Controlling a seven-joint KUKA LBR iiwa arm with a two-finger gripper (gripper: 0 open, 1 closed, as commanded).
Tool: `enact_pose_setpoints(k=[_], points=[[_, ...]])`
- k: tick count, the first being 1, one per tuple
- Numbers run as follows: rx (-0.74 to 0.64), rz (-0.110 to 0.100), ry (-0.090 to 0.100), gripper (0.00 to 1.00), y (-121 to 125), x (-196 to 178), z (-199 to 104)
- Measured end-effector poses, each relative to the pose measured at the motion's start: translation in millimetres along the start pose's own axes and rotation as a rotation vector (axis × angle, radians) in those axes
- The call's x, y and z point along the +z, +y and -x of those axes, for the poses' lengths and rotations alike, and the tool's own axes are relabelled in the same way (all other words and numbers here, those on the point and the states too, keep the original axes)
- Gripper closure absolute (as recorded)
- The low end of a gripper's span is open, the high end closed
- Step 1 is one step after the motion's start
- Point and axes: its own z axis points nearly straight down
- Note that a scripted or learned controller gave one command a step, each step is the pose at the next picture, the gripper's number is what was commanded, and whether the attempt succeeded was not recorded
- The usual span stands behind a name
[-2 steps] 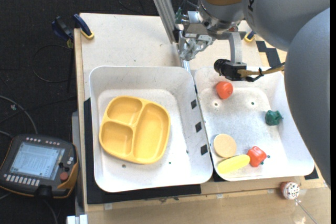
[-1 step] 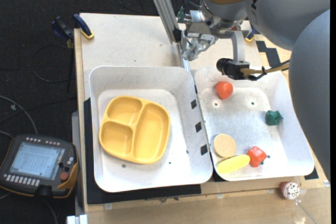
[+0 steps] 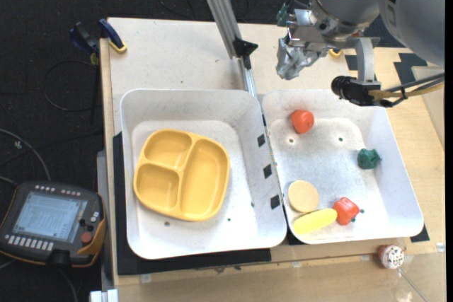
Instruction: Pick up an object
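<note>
My gripper (image 3: 289, 67) hangs above the far edge of the right bin (image 3: 393, 152), with nothing visible between its fingers. Below and slightly right of it, a small red-orange round object (image 3: 302, 121) lies in the right bin. A green object (image 3: 368, 158) sits toward that bin's right side. Near the front edge lie a tan round disc (image 3: 304, 196), a yellow banana-like piece (image 3: 314, 221) and a red pepper-like toy (image 3: 346, 210).
The left bin (image 3: 134, 109) holds a yellow divided plate (image 3: 182, 175). A metal pole (image 3: 221, 0) slants up from the bins' far junction. A small round ball (image 3: 390, 257) rests on the bench in front of the right bin. A teach pendant (image 3: 49, 223) lies at lower left.
</note>
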Motion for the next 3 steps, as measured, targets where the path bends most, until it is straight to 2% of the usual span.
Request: enact_pose_setpoints(k=[1,2,3], points=[[-0.008,-0.001,0.001,1.0,9,-10,-1],[-0.009,0.006,0.001,1.0,19,-102,6],[-0.01,-0.013,0.001,1.0,39,7,-37]])
